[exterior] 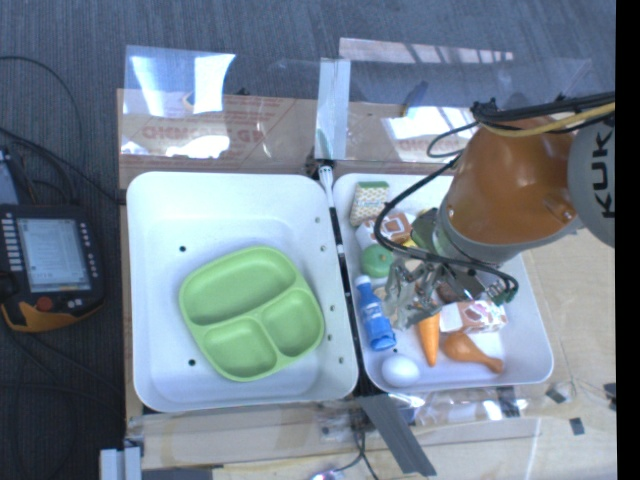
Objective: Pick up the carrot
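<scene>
While the arm (510, 183) reaches in from the right over the right bin (535, 353), its gripper (415, 293) hangs low among the clutter there, just above the carrot (429, 338). Wires and metal parts crowd the gripper, so I cannot tell how it is set, and nothing can be seen caught in it. The carrot lies on the bin floor near the front, its thick end up toward the gripper and its tip pointing to the front edge. Just left of it lies a blue bottle (374, 314), and a white egg (401, 371) sits near the front wall. To the right of the carrot lies an orange-brown drumstick (470, 349), with a red and white packet (482, 315) just behind that. A green round piece (377, 261) and a checkered box (369, 201) sit farther back. The left bin (160, 218) holds a green divided plate (252, 311).
</scene>
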`<move>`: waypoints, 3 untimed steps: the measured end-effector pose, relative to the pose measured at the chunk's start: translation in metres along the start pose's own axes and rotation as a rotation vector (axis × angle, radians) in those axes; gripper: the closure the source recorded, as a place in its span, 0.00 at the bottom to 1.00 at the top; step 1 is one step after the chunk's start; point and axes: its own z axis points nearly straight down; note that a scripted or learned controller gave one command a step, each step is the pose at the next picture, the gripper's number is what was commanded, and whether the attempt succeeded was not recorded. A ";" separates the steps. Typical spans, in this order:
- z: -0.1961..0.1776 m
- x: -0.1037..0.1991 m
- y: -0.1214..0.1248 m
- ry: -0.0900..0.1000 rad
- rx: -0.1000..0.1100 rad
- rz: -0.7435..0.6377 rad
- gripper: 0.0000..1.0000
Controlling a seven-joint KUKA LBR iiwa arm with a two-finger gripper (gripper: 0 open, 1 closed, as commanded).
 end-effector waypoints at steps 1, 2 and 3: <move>-0.054 0.041 -0.057 -0.001 0.003 -0.120 1.00; -0.053 0.040 -0.056 0.000 0.000 -0.122 0.00; 0.095 0.046 -0.079 0.001 0.000 -0.164 0.00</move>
